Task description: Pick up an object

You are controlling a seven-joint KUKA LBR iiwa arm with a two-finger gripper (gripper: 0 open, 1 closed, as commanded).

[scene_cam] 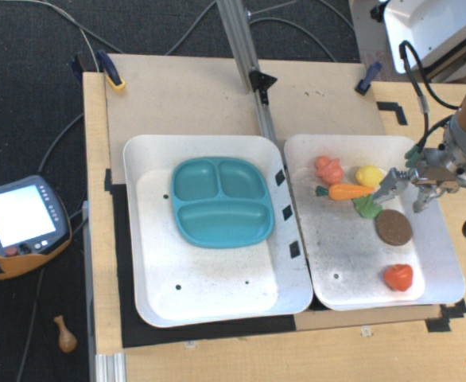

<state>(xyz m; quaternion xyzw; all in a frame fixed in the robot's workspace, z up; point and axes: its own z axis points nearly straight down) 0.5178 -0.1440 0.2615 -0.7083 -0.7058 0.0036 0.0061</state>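
The right bin point(344, 289) holds a pink toy point(328, 168), a yellow lemon point(368, 175), an orange carrot point(348, 191), a green piece point(367, 208), a brown round cookie point(394, 228) and a red tomato point(398, 277). My gripper point(405, 192) hangs over the bin's right side, just above and right of the cookie. Its two fingers stand apart, open, with nothing between them.
The left bin point(209, 293) holds a teal divided plate point(219, 200). A metal post point(241, 30) rises behind the bins. A teach pendant point(18, 221) lies on the floor at the left. Blue clamps point(110, 72) sit at the bench's back corners.
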